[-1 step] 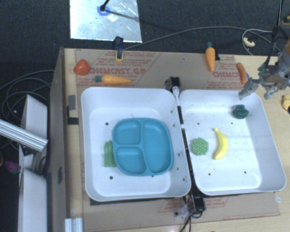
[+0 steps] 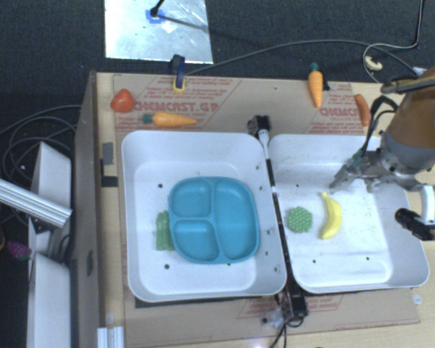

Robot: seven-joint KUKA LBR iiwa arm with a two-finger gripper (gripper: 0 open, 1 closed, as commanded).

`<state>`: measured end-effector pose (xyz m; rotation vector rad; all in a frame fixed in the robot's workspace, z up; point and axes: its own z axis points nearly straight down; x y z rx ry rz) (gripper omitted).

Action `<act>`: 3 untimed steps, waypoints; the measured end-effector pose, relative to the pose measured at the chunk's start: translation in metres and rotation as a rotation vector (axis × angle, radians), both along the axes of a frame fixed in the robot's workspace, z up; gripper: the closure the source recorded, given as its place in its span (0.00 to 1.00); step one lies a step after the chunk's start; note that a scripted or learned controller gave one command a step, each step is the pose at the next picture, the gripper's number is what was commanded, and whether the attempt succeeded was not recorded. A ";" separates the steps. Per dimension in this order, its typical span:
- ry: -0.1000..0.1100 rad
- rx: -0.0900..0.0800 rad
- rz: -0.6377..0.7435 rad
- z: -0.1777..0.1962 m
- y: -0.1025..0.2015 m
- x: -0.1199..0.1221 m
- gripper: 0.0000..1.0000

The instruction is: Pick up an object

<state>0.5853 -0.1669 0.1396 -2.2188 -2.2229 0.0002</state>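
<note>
- Gripper (image 2: 348, 176) hangs over the right bin, at about 11 o'clock from the banana, and nothing sits between its fingers; whether they are open or closed cannot be told from this view.
- Brown bench (image 2: 203, 100) is the biggest thing, and both bins sit on it.
- Left bin (image 2: 196, 147) is white and shallow. Right bin (image 2: 362, 267) touches it along the middle.
- Grey arm (image 2: 417, 140) with its orange band comes in from 3 o'clock, over the right bin's top corner.
- Blue plate (image 2: 212, 220) with three sections lies flat in the middle of the left bin.
- Yellow banana (image 2: 331, 214) lies in the right bin, near its middle, a little below the gripper and not touching it.
- Green strip (image 2: 162, 230) lies just beside the blue plate at its 9 o'clock side, partly tucked under it.
- Green round thing (image 2: 299, 219) sits just beside the banana at 9 o'clock, a small gap between them.
- Long carrot (image 2: 167, 119) lies on the bench at 12 o'clock from the left bin.
- Small carrot (image 2: 316, 85) lies on the bench at 12 o'clock from the right bin.
- Red-orange lump (image 2: 122, 101) sits near the bench's top left corner.
</note>
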 end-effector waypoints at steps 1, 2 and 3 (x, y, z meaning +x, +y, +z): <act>-0.001 0.000 0.001 -0.056 0.039 -0.023 0.00; -0.003 -0.001 0.003 -0.045 0.039 -0.022 1.00; -0.004 0.002 0.003 0.046 0.164 -0.001 1.00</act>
